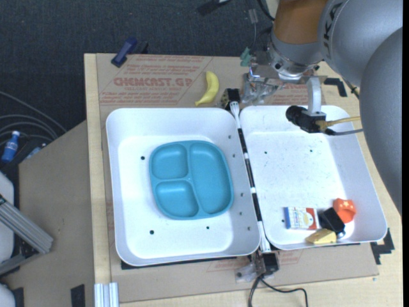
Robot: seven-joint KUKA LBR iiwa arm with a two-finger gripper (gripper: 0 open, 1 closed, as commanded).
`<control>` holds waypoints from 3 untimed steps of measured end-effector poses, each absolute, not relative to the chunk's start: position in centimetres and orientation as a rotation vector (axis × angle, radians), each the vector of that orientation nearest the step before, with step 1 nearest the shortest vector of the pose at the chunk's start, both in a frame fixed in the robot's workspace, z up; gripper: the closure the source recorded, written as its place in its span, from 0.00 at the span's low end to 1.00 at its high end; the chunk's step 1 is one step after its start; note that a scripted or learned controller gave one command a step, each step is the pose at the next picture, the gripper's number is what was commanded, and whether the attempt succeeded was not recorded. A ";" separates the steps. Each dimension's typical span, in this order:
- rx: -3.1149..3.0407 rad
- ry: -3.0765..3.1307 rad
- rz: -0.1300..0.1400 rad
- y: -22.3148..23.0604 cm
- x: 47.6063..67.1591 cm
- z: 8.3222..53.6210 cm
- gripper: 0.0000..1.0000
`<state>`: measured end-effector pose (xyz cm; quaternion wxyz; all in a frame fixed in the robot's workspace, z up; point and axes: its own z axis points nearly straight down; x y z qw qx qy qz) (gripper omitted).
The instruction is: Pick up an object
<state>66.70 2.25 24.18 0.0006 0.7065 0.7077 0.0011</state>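
Dark carpet (51,31) lies all around a brown counter (153,75) with two white bins on it, side by side. The jaws hang under the grey and orange arm (300,18), up at the far side of the counter. They sit just past the far rim of the right bin (287,171), close to the corner where the two bins meet. They look small and muddled from here, so I cannot tell if they are apart or together.

Just beside the jaws, on the brown counter, is a small black thing (230,96). A little more to the left lies a yellow banana (208,88). It is outside the bins, near the far rim of the left bin (128,139).

A blue plate (190,178) with three parts lies flat in the middle of the left bin.

Far from the jaws, four little things huddle in the near right corner of the right bin. They are a small white box (299,218) with red and blue on it, a black lump (331,219), an orange toy (344,208) and a yellow wedge (321,237). The black lump touches the orange toy and the yellow wedge.

A dark blue thing (124,52) lies at the far left corner of the counter.
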 end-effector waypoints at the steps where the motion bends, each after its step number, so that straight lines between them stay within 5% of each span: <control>1: 2.223 2.226 -0.004 7.7 60.2 18.4 1.00; 2: 2.220 2.223 0.004 13.3 65.2 23.8 1.00; 3: 2.220 2.222 0.003 15.5 66.7 25.4 1.00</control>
